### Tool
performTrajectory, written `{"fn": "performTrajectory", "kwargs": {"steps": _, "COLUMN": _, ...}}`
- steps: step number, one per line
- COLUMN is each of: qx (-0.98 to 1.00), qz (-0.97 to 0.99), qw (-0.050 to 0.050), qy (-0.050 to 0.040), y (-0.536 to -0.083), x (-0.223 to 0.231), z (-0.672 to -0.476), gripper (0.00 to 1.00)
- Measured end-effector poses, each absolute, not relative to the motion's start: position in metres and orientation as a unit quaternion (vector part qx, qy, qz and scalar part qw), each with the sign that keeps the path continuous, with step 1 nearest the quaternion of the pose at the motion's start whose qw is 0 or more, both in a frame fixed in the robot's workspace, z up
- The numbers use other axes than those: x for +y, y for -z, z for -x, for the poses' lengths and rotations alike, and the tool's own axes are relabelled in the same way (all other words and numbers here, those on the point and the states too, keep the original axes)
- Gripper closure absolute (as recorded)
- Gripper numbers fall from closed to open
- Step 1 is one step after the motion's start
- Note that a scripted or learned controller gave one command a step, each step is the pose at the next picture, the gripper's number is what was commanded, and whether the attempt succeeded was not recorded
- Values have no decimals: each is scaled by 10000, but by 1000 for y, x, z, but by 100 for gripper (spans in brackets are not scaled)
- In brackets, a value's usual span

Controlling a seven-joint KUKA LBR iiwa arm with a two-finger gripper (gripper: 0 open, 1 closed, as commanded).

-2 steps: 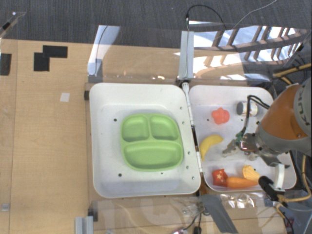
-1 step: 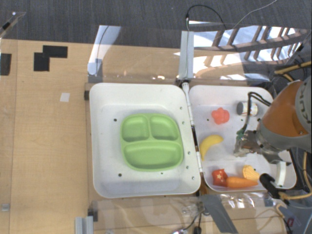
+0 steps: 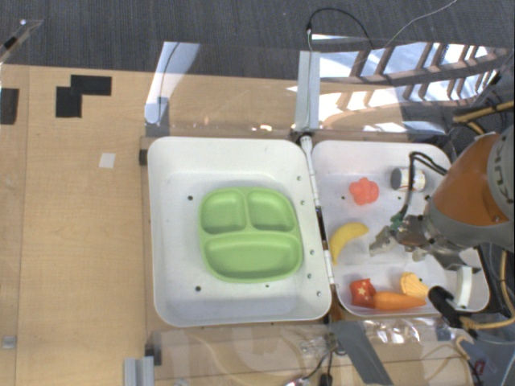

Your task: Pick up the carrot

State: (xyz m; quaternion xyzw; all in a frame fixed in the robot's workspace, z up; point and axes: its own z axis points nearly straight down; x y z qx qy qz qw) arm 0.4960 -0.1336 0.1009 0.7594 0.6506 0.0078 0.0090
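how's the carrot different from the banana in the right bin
The carrot is orange; the banana is yellow. The carrot lies straight along the bin's near edge, while the banana curves and sits nearer the middle of the bin. The carrot touches a red item at its left end; the banana lies apart from other items. Both are elongated toy foods lying loose in the right bin, neither held by the gripper.

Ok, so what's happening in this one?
A grey arm with an orange band reaches in from the right over the right bin, which holds toy food. Its gripper hangs beside the banana, with nothing seen between its fingers. The carrot lies untouched near the bin's front edge, by a red piece. The left bin holds a green divided plate.
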Motion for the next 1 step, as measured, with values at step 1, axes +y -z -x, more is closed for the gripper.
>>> {"fn": "performTrajectory", "kwargs": {"steps": 1, "qx": 6527, "qz": -7575, "qw": 101, "qy": -90, "y": -111, "x": -133, "z": -498, "gripper": 100}}
